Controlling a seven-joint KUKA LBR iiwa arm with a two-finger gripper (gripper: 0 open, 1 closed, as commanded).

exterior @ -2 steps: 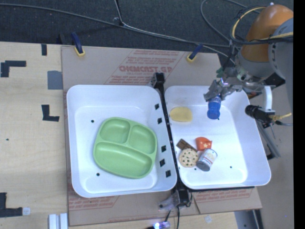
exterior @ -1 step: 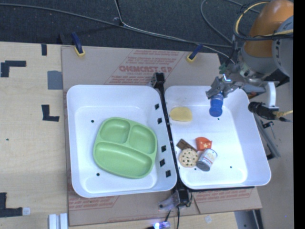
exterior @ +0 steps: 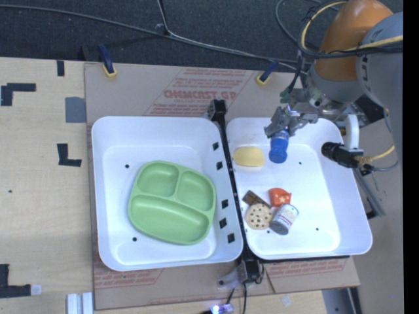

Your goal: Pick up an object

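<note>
Blue cylinder [exterior: 279, 150] sits directly beneath the fingers [exterior: 283, 127], touching their tips; grip state cannot be told; yellow lemon [exterior: 249, 156] lies just beside.

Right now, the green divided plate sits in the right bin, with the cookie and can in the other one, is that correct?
Not quite: the camera view shows the green plate in the left bin, not the right. The cookie and can are indeed in the other one, the right bin.
</note>
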